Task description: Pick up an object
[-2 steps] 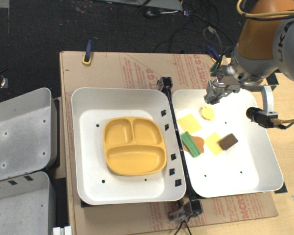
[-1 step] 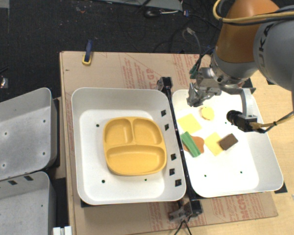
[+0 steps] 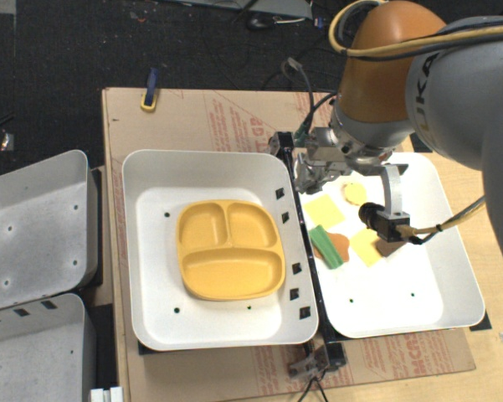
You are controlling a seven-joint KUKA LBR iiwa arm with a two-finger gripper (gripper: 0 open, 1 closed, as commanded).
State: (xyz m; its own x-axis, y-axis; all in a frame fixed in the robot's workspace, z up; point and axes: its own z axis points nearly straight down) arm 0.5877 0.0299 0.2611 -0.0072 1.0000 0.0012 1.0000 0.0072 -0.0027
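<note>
Worktop [image 3: 201,115]: cardboard-covered, two white bins side by side. Left bin [image 3: 151,182] holds a yellow divided tray [image 3: 231,249] at centre. Right bin [image 3: 435,300] holds small items clustered toward its 10 o'clock corner. Arm [image 3: 402,57], grey with orange band, hangs over that corner. Claw [image 3: 320,170] sits at the bin's upper left edge; whether it is parted or clenched, cannot tell. Yellow square [image 3: 323,210] lies just at the claw's 6 o'clock, green block [image 3: 325,246] further the same way, yellow round piece [image 3: 353,193] at 4 o'clock.
</note>
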